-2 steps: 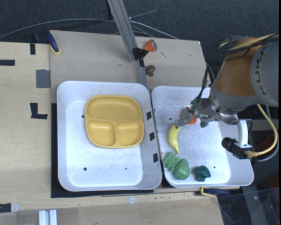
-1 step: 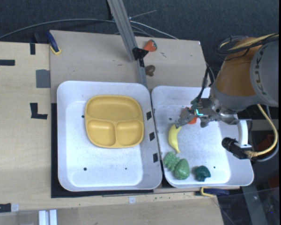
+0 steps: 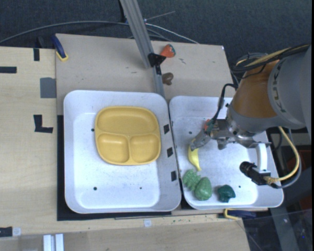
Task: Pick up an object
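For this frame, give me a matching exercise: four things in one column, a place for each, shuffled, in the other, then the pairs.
Things:
1. yellow tray
2. banana
3. dark green piece
4. tool

Places:
A. just above the banana, right bin
B. left bin
C. near the right bin's front edge
D. right bin, by its left wall

Pairs: 1-B, 2-D, 3-C, 4-A
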Controlling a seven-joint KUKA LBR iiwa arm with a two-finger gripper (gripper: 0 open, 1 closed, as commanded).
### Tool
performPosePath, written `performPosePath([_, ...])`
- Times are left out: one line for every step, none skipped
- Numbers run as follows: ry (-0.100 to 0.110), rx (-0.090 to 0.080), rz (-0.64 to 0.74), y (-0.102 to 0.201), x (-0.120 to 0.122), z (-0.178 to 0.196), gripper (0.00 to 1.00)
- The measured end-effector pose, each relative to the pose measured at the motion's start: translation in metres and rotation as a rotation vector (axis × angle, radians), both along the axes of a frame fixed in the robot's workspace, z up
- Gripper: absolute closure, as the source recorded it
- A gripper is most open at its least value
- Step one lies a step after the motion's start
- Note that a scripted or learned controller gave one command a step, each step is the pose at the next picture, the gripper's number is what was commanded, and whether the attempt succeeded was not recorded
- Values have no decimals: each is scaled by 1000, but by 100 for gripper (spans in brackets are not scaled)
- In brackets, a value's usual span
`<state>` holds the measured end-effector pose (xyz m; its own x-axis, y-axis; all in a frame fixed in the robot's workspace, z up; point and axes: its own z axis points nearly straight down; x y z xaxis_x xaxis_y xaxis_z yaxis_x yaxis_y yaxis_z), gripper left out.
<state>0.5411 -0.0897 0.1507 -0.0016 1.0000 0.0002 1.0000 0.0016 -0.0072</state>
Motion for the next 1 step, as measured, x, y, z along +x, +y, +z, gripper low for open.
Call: performPosePath([0, 0, 0, 0, 1, -44, 0])
